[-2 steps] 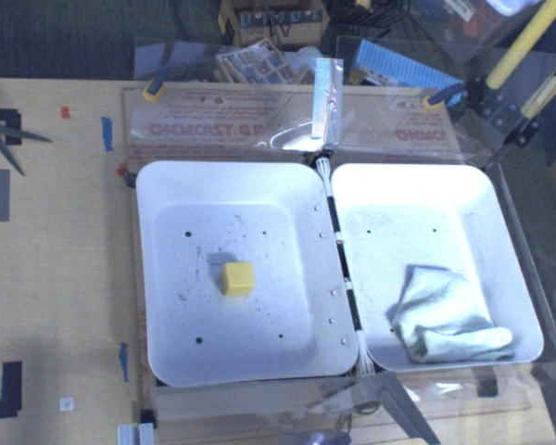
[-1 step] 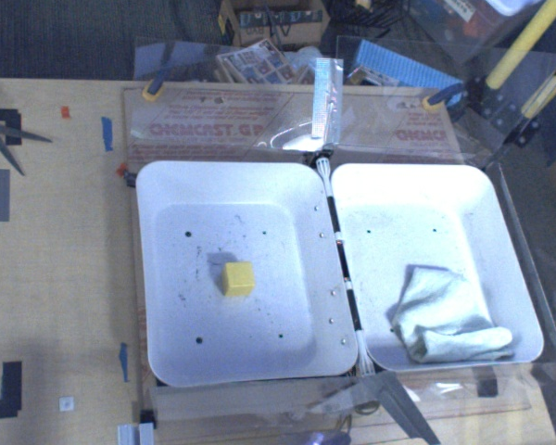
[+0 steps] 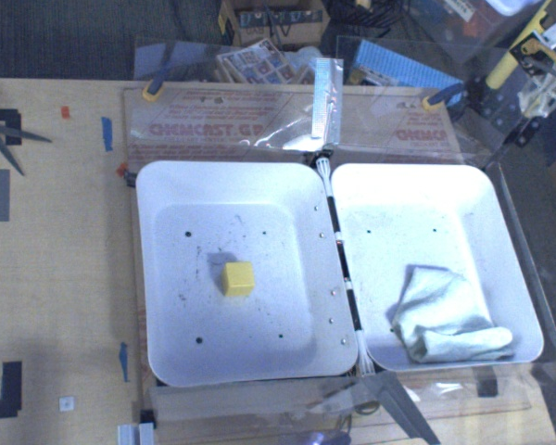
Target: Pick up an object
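Note:
A small yellow cube (image 3: 238, 278) lies near the middle of the left white bin (image 3: 167, 202). In the right white bin (image 3: 463, 197) a crumpled pale cloth (image 3: 445, 318) is bunched in the front right corner, with a rolled end lying against the front wall.
The two bins meet along a central seam with a cable (image 3: 338, 248) running over it. A clear plastic sheet (image 3: 287, 123) and clamps sit behind the bins. The wooden bench (image 3: 46, 276) stretches to the left, with small tape marks and black fixtures on it.

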